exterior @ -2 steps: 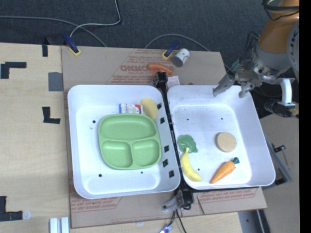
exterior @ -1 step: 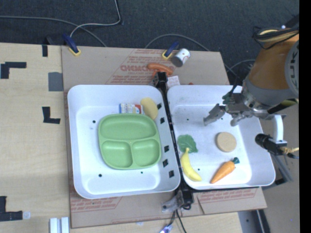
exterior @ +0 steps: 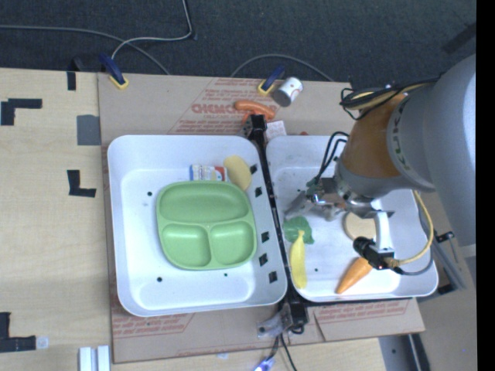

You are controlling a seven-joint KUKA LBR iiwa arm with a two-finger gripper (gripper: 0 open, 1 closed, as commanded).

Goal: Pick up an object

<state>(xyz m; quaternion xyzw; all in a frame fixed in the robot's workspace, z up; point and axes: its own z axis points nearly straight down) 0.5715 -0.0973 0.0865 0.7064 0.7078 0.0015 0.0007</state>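
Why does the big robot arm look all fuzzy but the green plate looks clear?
In the camera view, the arm sits closest to the lens, so its grey and orange parts blur at the edges; the green divided plate lies lower in the left bin and looks sharp, with soft even light, faint shadows along the bin walls and mild glare on the white plastic.

Bench with a cardboard sheet under two bins

A pale wooden bench [exterior: 46, 230] carried a brown printed cardboard sheet [exterior: 209, 114], on which two shallow white plastic bins sat side by side, the left bin [exterior: 131, 284] touching the right bin [exterior: 418, 284]. Near the sheet's far edge lay a small silver cylinder [exterior: 287, 91] and two blue-and-yellow clamps [exterior: 114, 71].
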